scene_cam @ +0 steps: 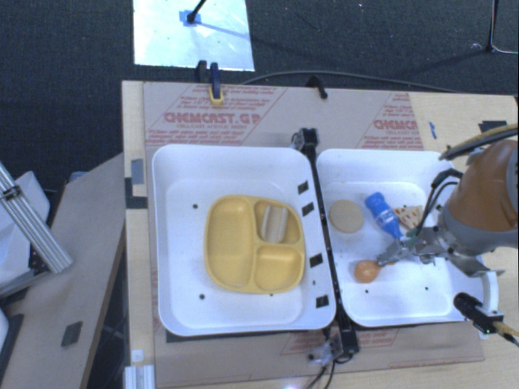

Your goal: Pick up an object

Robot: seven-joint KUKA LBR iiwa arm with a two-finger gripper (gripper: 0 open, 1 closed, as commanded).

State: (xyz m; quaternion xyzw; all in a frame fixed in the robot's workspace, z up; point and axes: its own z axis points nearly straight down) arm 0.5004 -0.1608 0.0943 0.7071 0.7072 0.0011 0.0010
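Your claw (pixel 388 256) sits low in the right bin (pixel 405 308), tips pointing left. From this angle you cannot tell if it's spread or pinched, and nothing visibly sits in it.

Closest candidate: the small orange ball (pixel 366 271), just near-left of the tips, close to touching. Looks like a smooth, rounded, light thing, so my guess is it rolls away if nudged off-centre. Straddle it across its widest part and come straight down, not from the side.

Next out: the blue bottle-like object (pixel 381 215), lying slanted just far of the claw. Probably rigid plastic, light, slick. Grip across its narrow width, mid-body.

Left of that, the flat tan disc (pixel 346 215) lies flush on the bin floor. Hard to get under, poor pick.

A pale patterned item (pixel 409 215) lies right of the blue one, partly hidden; can't tell what it is.

Left bin (pixel 174 217) holds a yellow divided tray (pixel 231 245) with a greyish cylinder (pixel 275 223) in its far-right compartment. Well apart from the claw; skip.
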